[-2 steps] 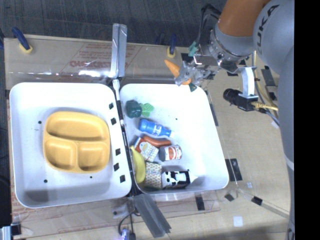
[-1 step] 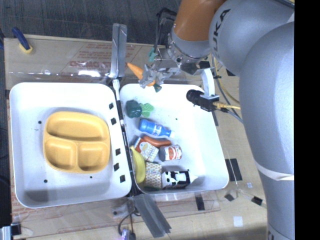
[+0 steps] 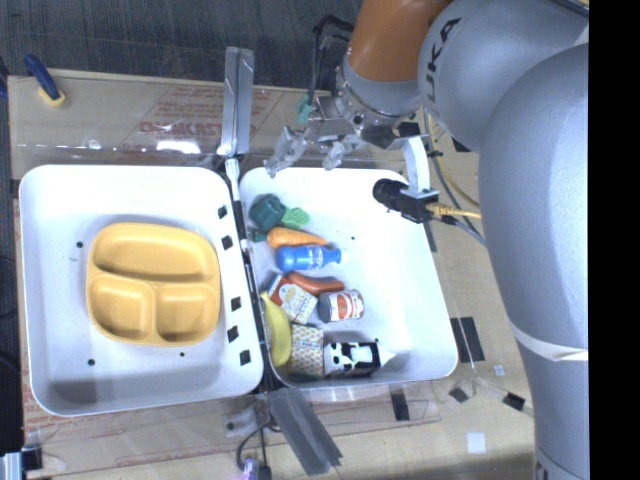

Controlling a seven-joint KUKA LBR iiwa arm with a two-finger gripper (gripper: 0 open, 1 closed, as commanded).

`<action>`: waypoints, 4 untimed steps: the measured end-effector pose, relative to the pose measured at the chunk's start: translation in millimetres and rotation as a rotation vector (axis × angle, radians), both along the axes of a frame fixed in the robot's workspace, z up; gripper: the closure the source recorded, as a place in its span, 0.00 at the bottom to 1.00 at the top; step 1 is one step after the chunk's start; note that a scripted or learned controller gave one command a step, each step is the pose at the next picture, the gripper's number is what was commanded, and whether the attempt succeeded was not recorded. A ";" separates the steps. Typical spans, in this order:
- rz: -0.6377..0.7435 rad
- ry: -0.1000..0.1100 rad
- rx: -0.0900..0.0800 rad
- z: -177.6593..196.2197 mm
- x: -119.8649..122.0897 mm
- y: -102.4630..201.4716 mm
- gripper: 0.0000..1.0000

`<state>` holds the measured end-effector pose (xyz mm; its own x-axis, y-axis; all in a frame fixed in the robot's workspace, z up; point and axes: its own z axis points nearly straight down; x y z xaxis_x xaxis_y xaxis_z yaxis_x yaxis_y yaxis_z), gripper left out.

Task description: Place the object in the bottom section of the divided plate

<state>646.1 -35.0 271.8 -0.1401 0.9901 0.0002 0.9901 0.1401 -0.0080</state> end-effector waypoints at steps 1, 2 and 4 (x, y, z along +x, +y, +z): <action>0.198 0.001 0.001 -62.3 -64.2 59.6 0.00; 0.119 0.000 0.001 -83.6 -70.3 76.8 0.00; 0.435 0.001 0.002 -67.8 -99.2 148.3 0.00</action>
<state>546.9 113.2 204.0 -0.5443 0.8389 0.0025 0.8389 0.5443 -0.0083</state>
